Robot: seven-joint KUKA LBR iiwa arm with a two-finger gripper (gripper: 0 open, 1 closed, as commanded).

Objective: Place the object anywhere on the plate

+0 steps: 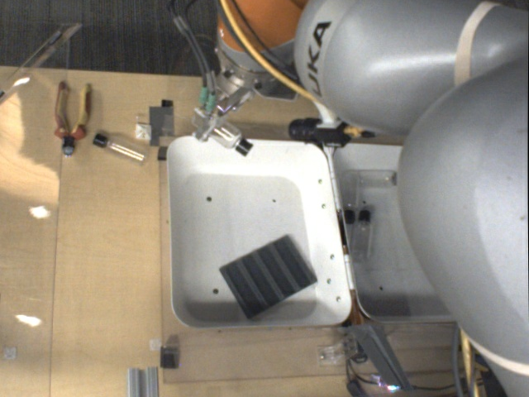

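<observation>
The big grey arm with its orange band (248,7) is reaching in from the right and leaning over the far edge of the left shallow white plastic bin (186,246), its bulky grey body covering much of the right white bin (372,300). Its small metal gripper (216,131) is hanging just over the far left corner of the left bin, near the rim; I cannot tell from here whether it is open or closed, and nothing is showing in it. A dark grey ribbed rectangular block (269,275) is lying flat on the floor of the left bin, turned at a slant, sitting toward the near edge and well apart from the gripper. On the wooden bench (99,246), out beyond the bin's far left corner, a pair of red-handled pliers (72,114) is lying near the bench's far left edge, with a small clear tube with a black cap (118,146) just beside it, closer to the bin.
</observation>
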